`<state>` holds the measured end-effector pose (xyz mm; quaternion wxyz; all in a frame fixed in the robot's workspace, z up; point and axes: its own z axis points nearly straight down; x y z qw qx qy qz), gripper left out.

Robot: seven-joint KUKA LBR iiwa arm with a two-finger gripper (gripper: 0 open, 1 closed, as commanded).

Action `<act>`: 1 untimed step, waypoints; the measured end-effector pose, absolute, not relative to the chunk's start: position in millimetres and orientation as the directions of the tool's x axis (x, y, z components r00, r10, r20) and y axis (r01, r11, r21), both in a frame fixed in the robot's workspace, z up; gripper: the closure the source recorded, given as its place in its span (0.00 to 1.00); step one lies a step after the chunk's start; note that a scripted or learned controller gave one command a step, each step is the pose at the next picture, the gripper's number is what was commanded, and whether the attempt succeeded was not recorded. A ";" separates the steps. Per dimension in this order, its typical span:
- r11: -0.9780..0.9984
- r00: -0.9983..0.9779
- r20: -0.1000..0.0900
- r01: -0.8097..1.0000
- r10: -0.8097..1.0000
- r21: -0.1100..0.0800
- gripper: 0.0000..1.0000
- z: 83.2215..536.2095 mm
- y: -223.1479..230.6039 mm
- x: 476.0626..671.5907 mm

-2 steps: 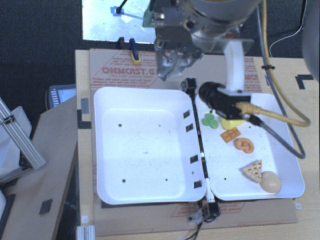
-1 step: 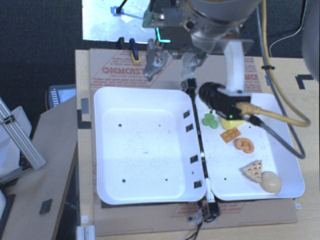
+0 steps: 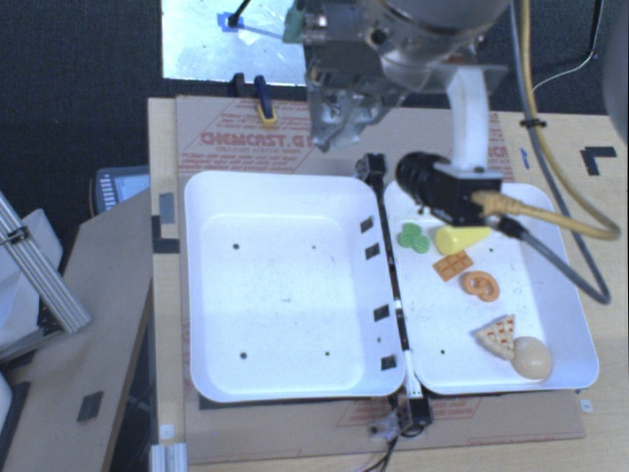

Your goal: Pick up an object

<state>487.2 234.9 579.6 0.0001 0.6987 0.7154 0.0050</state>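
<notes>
A pale wooden bench [image 3: 162,116] is filling the middle of the view; a cardboard sheet [image 3: 241,141] printed in red letters is lying flat on it; dark carpeted floor [image 3: 69,57] is showing behind and to the left; a bright rectangular patch [image 3: 201,28] — shiny, with a blue mark on it — is sitting at the top; a ribbed aluminium rail [image 3: 34,264] is slanting across the left edge; even, cool light is falling over everything.

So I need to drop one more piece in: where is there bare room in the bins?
The left bin is bare wall to wall. In the right bin, the toys crowd the middle; bare floor lies near the divider, below the waffle.
</notes>
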 end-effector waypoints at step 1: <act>0.025 -0.025 0.006 1.000 1.000 0.006 0.00 579.2 234.9 487.1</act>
